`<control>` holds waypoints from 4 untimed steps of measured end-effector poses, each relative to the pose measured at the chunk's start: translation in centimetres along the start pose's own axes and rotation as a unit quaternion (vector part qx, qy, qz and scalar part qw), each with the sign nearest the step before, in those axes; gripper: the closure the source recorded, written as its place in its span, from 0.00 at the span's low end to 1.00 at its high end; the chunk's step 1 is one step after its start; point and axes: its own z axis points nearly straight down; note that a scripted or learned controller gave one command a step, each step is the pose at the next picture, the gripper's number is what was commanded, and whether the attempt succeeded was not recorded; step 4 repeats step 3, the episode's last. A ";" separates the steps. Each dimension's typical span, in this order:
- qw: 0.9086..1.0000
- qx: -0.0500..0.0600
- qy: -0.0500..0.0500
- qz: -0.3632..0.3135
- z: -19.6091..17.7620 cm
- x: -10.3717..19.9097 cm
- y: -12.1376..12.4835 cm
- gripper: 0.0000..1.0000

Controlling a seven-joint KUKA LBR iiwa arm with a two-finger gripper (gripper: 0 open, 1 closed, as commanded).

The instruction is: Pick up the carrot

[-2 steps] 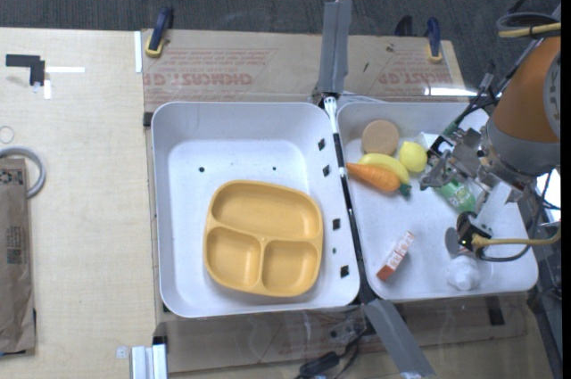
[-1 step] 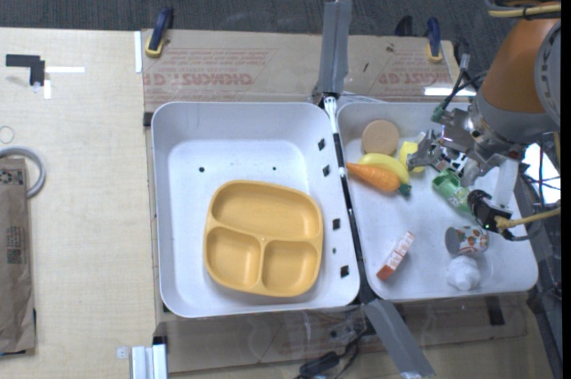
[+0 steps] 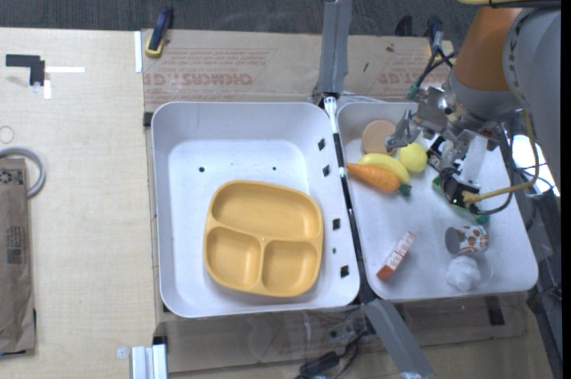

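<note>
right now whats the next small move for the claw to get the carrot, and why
Probably shift the claw left and slightly toward the bin's near edge, since the carrot lies that way, beside the banana, and the claw sits above the lemon, not the carrot.

Only readable txt: red print on the cardboard sheet [image 3: 241,65] behind the bins, upside down from cam, looks like "CHEMC…" in big caps w/ a smaller line by it, too small to make out. Brown paper bag [image 3: 15,252] at left edge has dark print, illegible. Small red/white packet [image 3: 395,255] in right bin: markings blurred, can't read. No nums or signs elsewhere.
</note>
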 end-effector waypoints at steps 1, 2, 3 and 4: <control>0.999 0.000 0.000 -0.035 10.0 -1.7 0.6 0.00; 0.999 0.001 -0.001 -0.036 9.1 -1.8 0.6 1.00; 0.999 0.001 -0.001 -0.036 9.1 -1.8 0.6 0.00; 0.999 0.001 -0.001 -0.036 9.1 -1.8 0.6 0.00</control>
